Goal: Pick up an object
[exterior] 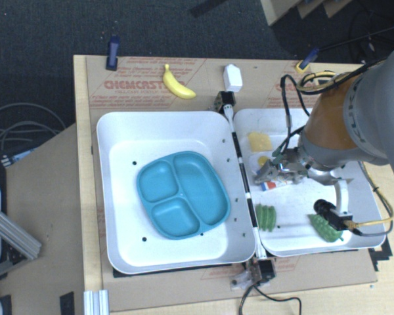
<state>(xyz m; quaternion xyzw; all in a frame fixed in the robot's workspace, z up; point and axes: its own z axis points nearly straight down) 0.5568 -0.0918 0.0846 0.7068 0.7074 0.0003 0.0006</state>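
While the hand point(270, 170) is hovering low in the right bin point(361, 241), nothing is looking lifted yet. Its grip I cannot tell; a small red-and-white item point(269, 185) is lying just beneath it.

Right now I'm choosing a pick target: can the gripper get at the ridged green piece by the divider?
Probably yes: the green piece lies alone on bare bin floor, just below the gripper.

Dark blue-grey carpet floor point(46, 18) around a wood bench point(92, 261), grey cables point(16, 133) looped at left.
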